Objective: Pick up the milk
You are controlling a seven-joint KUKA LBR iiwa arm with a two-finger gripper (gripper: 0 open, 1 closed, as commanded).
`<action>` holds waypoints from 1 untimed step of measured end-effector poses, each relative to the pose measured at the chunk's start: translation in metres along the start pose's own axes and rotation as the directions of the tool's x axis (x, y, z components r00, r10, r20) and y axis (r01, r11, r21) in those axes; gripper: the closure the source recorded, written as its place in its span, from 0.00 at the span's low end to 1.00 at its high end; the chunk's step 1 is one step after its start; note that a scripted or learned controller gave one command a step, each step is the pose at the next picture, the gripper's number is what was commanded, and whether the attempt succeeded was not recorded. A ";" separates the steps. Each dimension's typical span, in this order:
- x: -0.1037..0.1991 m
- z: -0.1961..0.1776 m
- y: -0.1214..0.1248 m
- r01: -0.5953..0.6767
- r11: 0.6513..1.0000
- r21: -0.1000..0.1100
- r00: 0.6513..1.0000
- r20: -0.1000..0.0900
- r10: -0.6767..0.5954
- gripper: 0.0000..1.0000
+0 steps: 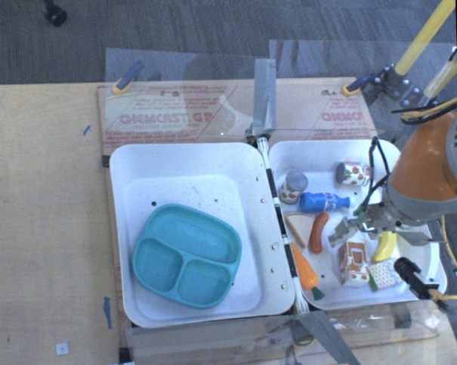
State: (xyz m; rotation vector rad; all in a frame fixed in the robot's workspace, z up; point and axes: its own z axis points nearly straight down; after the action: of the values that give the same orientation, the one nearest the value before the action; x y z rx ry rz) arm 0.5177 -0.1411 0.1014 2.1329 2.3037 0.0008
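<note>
arm (428,169) cut by right edge

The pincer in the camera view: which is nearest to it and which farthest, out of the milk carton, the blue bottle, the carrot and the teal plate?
From the pincer:
1. Milk carton, just below it in the right bin.
2. Blue bottle, up and to its left.
3. Carrot, by the right bin's left wall.
4. Teal plate, over in the left bin.

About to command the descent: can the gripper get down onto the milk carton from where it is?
Probably yes: the gripper sits just above the milk carton, whose top looks uncovered, though the banana crowds its right side.
</note>
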 end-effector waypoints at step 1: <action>-0.001 -0.009 0.000 -0.003 1.000 -0.002 1.000 0.001 0.003 1.00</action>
State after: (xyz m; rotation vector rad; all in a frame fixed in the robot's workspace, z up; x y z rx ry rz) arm 0.5180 -0.1421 0.1109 2.1345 2.2992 0.0017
